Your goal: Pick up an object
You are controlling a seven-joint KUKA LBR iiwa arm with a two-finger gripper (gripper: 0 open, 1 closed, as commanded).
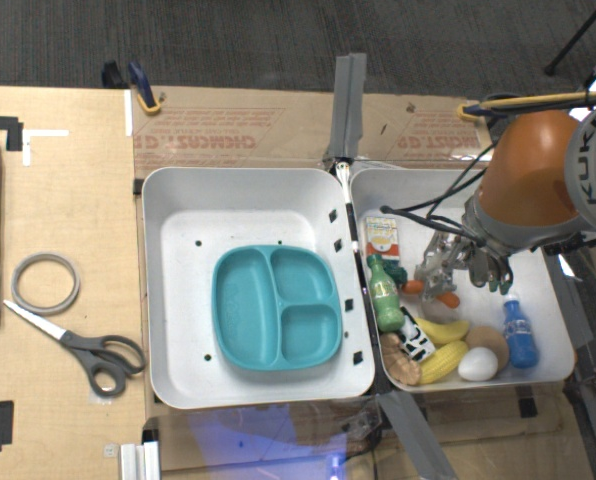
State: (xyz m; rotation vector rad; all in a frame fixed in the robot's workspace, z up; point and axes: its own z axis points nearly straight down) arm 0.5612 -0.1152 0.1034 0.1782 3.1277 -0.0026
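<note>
Beside the green plastic bottle [384, 295], pincer [446, 280] state unclear; small orange piece [412, 286] likely light, slippery; grip midsection.

Robotics lab or test workshop. Evidence: plywood bench [58, 218] on dark carpet [278, 18]; two white bins [168, 298] fixed side by side; cardboard sheet [238, 133] clamped behind them; scissors [83, 348] and tape roll [46, 282] left out; black tape marks [3, 128]; loose cables [428, 208].
</note>
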